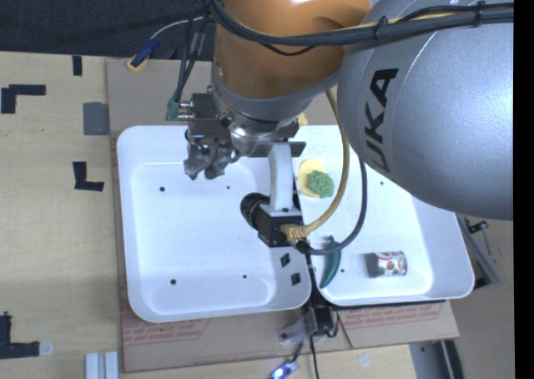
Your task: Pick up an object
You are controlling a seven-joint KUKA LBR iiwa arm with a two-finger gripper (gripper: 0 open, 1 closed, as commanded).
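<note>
Two white bins (142,227) are sitting side by side; the gripper (206,160), finger state indeterminable, is hovering left of the green object (317,182), requiring approach.

Only readable text: large black letters "KA" on the grey arm housing (434,110), running vertically along its left side, the rest of the brand name cut off by the curve of the casing. Small can (385,264) near the front right corner of the right bin (434,227) has a red-and-white label, print too small to read. Black marks on the worktop (50,202) at its left edge are angle and bar shapes, not characters.
</note>
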